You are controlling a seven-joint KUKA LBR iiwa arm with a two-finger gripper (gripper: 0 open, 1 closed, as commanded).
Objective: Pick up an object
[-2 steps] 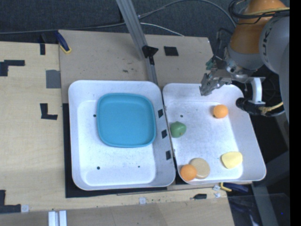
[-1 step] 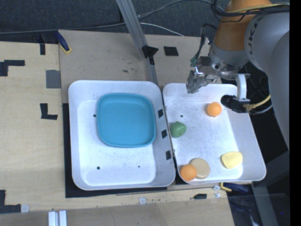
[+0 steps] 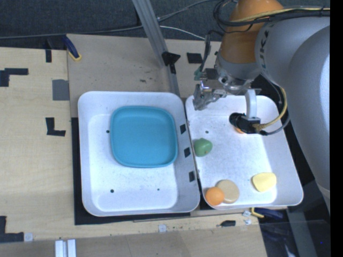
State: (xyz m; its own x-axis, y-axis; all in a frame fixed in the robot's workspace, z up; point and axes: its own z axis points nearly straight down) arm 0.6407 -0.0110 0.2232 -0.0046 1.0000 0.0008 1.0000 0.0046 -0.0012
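**Arm poised over the far corner of the right bin, away from every object**

A grey robot arm with an orange band reached in from the right over a wooden bench (image 3: 32, 143) that carried two shallow white bins side by side. The left bin (image 3: 91, 159) held a blue plate (image 3: 143, 136). The right bin (image 3: 278, 159) held four small things: a green ball (image 3: 202, 147) near its left wall, an orange ball (image 3: 214, 196) and a tan round piece (image 3: 229, 190) touching each other at the near edge, and a yellow piece (image 3: 264, 181) near the near right corner.

The gripper (image 3: 202, 98) hung above the far left corner of the right bin, close to the wall shared by the two bins. Nothing was visible between its fingers. From this slanted view I could not tell how far apart they stood, nor whether they touched the bin floor.

The main risk, as I judged it, was a grasp on empty air: the nearest object, the green ball, lay well apart from the fingers, toward the camera. A descent here could also strike the bin's rim or the dividing wall. The round balls looked likely to roll away if nudged off-centre.
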